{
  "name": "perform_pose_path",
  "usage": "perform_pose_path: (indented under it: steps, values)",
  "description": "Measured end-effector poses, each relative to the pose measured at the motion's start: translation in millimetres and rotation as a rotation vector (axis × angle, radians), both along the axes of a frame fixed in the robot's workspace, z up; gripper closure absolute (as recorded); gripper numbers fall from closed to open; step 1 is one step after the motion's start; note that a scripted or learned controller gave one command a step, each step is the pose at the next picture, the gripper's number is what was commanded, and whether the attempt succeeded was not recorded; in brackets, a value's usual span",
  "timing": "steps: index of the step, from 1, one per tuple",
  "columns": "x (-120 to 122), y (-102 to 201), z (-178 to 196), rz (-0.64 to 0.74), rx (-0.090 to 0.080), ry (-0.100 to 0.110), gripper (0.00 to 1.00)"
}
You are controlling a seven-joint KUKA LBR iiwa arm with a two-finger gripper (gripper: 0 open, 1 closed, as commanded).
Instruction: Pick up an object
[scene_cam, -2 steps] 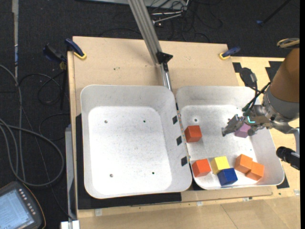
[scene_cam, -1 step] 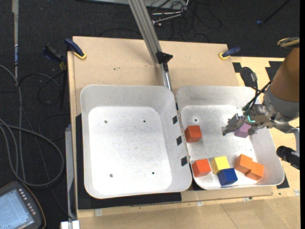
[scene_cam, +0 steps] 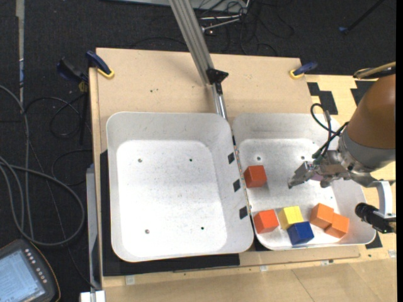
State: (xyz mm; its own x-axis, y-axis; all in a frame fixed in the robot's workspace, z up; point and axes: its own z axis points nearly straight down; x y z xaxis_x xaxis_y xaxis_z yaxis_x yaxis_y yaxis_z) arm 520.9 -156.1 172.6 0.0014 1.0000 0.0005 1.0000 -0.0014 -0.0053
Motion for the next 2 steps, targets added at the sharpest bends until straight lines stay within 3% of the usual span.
perform_pose_path:
  steps: [1, 2]
  values:
    - [-3, -9, -58, 0.000, 0.001, 0.001, 0.00]
    - [-3, -9, -78, 0.001, 0.000, -0.004, 0.00]
